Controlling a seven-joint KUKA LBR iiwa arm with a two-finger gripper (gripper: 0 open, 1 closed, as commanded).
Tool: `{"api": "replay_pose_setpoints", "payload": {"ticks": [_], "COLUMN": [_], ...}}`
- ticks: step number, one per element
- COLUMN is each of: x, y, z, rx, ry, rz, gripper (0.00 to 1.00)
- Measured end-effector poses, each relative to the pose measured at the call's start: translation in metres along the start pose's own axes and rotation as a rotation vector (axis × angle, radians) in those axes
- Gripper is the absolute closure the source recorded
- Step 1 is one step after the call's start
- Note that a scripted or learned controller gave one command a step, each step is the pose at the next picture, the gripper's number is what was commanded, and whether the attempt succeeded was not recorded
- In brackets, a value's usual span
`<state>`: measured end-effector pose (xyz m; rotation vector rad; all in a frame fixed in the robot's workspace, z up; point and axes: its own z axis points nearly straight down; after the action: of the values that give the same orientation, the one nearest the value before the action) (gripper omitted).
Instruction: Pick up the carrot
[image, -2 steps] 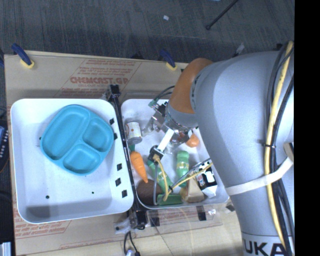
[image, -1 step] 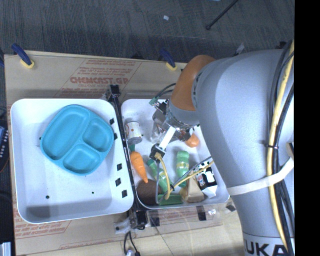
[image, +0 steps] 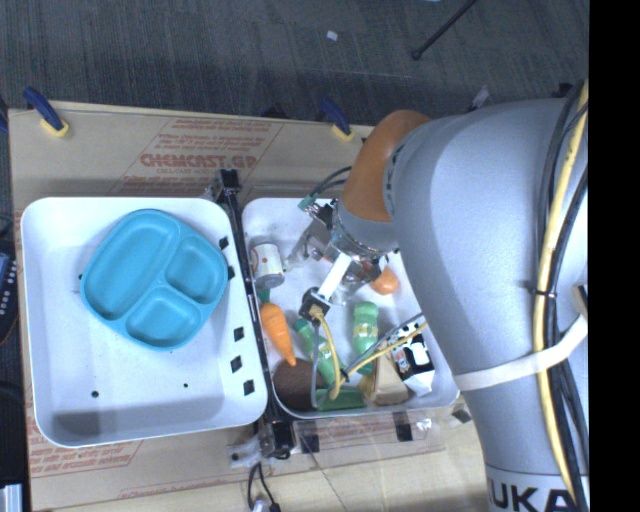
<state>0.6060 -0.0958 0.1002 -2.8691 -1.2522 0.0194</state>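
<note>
**Current step: approach.** The carrot (image: 276, 330) is not yet grasped. It lies on the floor of the right bin (image: 280, 218), against that bin's left wall and about midway along it. Its leafy end points to the bin's far side and its tip to the near side.

**Gripper status.** The gripper (image: 322, 250) hangs over the far half of the right bin, nearer the bin's middle than its left wall. It is apart from the carrot and carries nothing that can be seen. The wrist hides the working end, so whether the gripper is wide or narrow cannot be told.

**Items in the right bin.**
- A small can (image: 266, 258) lies by the left wall, just on the far side of the carrot.
- A green bottle (image: 365, 322) lies towards the bin's right wall.
- A brown round item (image: 293, 378) sits at the near wall, just beyond the carrot's tip.

**Next move, as judged.**
1. Shift the gripper towards the left wall and the near side until it is centred over the carrot's thick part.
2. Turn the wrist so that closure runs across the carrot, not along it.
3. Descend with care: the wall and the can leave little room.
</note>
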Motion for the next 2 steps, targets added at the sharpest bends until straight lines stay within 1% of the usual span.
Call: {"api": "replay_pose_setpoints", "payload": {"ticks": [1, 2], "x": [-0.052, 0.009], "y": [-0.058, 0.0], "z": [0.011, 0.008], "rx": [-0.004, -0.006], "ry": [0.002, 0.006], "rz": [0.061, 0.146], "gripper": [0.0, 0.0]}}
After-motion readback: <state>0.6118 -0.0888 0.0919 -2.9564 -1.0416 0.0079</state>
